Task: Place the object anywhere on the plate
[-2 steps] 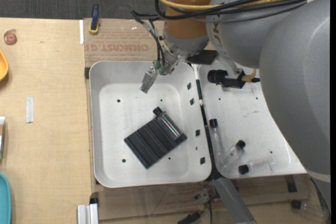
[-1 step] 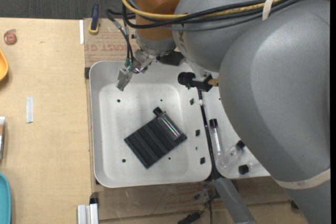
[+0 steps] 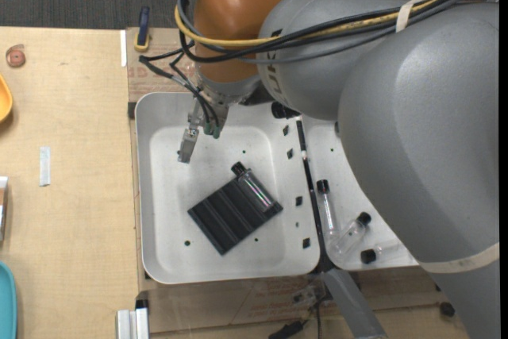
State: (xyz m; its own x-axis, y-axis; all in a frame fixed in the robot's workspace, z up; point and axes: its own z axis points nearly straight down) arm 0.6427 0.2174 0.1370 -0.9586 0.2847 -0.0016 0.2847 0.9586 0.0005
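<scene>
1. Camera view, nearest part: a pale wooden bench (image 3: pixel 71 234) is seen on the left, with the rounded edge of a teal thing (image 3: pixel 5 302) cut off at its near left corner.
2. A shallow white left bin (image 3: pixel 151 266), smooth and round-cornered, is set beside the right bin (image 3: pixel 316 143), their rims touching.
3. A black ribbed slab (image 3: pixel 230 217), flat and rectangular with parallel grooves, is laid at a slant on the near half of the left bin's floor.
4. A clear capped tube (image 3: pixel 252 185), glossy with a black cap at its far end, is laid along the slab's far right edge, touching it. Whether it rests on the slab or just against it cannot be told.
5. In the right bin, more clear tubes with black caps (image 3: pixel 325 210) are scattered, partly hidden under the arm.
6. The gripper (image 3: pixel 186 151) is hung over the far left part of the left bin, pointed down and slightly leftward, well apart from the slab and tube. Whether it is open or closed cannot be told, and nothing is seen held in it.
7. The grey arm (image 3: pixel 413 91), matt and bulbous, is stretched in from the right above both bins. Black and yellow cables are looped around it.
8. The orange band (image 3: pixel 234 20), a smooth dome, is seen above the wrist at the far side.
</scene>
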